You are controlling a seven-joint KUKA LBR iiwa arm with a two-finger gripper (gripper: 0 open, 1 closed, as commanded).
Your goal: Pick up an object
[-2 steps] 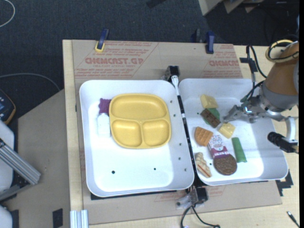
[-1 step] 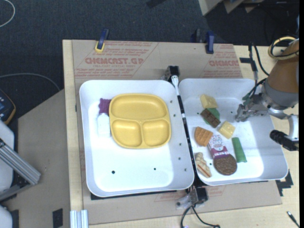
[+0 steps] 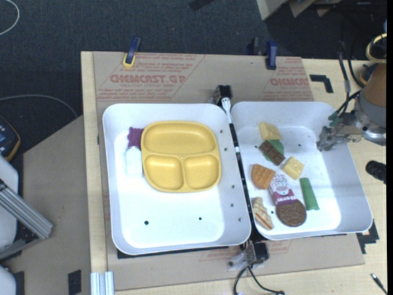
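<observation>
Round brown patty (image 3: 290, 213) near front rim; gripper (image 3: 327, 139) well apart, upper right; jaw state unclear

Illumination: even, bright overhead light
Glare: white bins (image 3: 123, 165) slightly washed out
Shadows: soft, faint beneath bin rims
Focus: mild overall softness, fine detail lost

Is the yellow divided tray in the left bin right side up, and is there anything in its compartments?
Right side up and empty: the yellow tray shows all three hollows facing up, bare yellow inside each.
</observation>
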